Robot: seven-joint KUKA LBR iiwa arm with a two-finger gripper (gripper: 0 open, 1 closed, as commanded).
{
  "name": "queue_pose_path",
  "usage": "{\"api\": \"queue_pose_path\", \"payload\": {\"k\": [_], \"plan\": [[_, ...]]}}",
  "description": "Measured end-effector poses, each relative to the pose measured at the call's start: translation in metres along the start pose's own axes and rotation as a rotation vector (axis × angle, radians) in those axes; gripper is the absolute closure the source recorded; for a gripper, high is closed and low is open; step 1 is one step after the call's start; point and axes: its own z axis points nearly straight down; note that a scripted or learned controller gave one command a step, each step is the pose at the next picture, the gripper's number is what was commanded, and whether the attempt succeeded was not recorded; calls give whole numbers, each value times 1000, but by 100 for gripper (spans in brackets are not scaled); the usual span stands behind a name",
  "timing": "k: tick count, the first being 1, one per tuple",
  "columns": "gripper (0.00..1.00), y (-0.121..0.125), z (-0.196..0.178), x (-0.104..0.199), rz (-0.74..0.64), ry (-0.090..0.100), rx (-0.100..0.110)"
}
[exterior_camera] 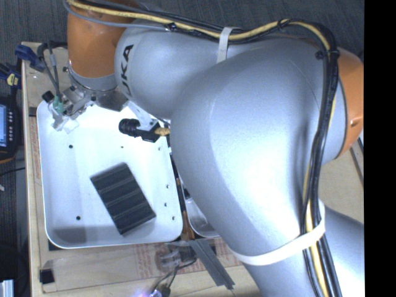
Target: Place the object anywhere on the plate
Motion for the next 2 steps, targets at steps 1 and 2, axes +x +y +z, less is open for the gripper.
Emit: {"api": "queue_pose_path", "payload": {"k": [1, 2], "plan": [[100, -3, 79, -2, -243, -10, 1], [100, -99, 78, 57, -212, -4, -7]]}}
